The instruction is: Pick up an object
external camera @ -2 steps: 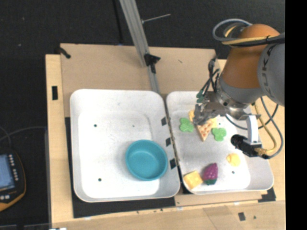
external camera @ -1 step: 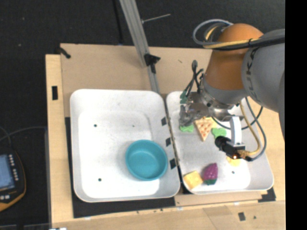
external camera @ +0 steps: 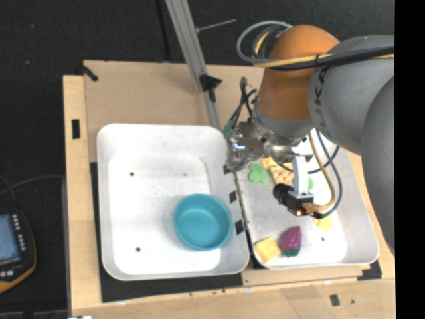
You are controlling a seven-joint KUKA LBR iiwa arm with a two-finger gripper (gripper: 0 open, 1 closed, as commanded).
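Observation:
My gripper point(external camera: 240, 153) hangs low over the far left corner of the right bin point(external camera: 345, 248), beneath the orange-banded wrist. Just in front of it lies a small green object point(external camera: 257, 173), with a yellow latticed piece point(external camera: 279, 172) beside that. A magenta object point(external camera: 290, 240) and a yellow block point(external camera: 267, 249) rest near the bin's front edge. A small yellow bit point(external camera: 323, 222) sits further right. I see nothing held between the fingers.
A blue bowl point(external camera: 201, 221) sits in the left bin point(external camera: 123, 158), near its front right. A grey metal pole point(external camera: 189, 42) slants up from behind the bins. Black cabling and a small black unit point(external camera: 292, 201) hang from the arm over the right bin.

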